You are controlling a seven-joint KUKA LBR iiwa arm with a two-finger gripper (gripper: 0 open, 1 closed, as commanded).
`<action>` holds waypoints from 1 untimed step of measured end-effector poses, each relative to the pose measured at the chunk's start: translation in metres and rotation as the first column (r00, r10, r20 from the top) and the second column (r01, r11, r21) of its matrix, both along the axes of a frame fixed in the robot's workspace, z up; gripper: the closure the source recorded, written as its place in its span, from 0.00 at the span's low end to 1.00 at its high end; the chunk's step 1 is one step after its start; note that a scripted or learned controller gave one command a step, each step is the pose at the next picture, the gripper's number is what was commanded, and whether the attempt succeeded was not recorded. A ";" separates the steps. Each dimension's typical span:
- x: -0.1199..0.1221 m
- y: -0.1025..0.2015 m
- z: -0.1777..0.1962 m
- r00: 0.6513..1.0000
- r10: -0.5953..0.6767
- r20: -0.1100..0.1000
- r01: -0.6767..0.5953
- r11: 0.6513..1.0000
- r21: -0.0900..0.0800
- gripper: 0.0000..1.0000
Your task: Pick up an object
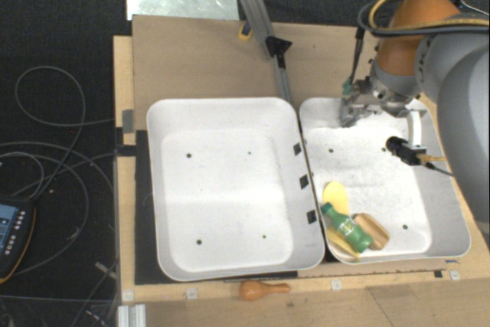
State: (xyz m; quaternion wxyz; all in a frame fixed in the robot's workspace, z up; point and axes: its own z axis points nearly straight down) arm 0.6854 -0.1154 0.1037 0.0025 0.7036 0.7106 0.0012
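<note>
An orange wooden pear-shaped piece [264, 289] lies on the desk's [199, 57] front edge. In the right white bin's [429, 203] near corner, a green plastic bottle [346, 227] rests beside a yellow banana [337, 199] and tan bun [374, 229]. Farther back, the gripper [354, 112] hangs over the bin's rear; whether anything is grasped cannot be told.

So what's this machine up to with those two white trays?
A robot arm reaches in over the right bin, its gripper low near the bin's far edge. It's meant to pick something up. A green bottle, a yellow piece and a tan item lie untouched in the near corner. An orange object lies on the bench outside the bins.
</note>
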 end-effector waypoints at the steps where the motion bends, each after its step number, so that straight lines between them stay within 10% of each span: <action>1: 0.004 -0.001 0.045 1.000 -0.004 0.003 0.004 1.000 0.001 1.00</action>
